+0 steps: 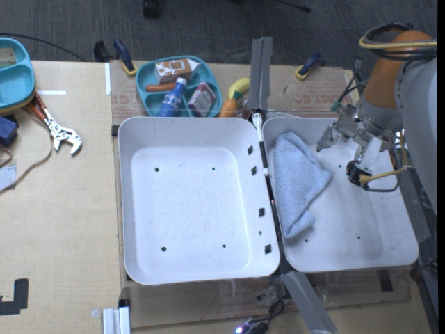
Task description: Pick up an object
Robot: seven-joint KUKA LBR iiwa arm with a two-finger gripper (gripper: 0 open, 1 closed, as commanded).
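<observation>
You see two bins side by side on the tabletop (55, 242). The towel (297, 181) lies in the right bin (368, 249), against its left wall. Behind the left bin (191, 200) sits a divided tray (146, 82); a wrench (61, 136) lies far left.

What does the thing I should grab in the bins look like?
Find the right-hand white bin, the one the arm reaches over. Against its left wall lies a crumpled pale blue cloth, the one soft, folded item among hard white plastic.

No legible text anywhere.
</observation>
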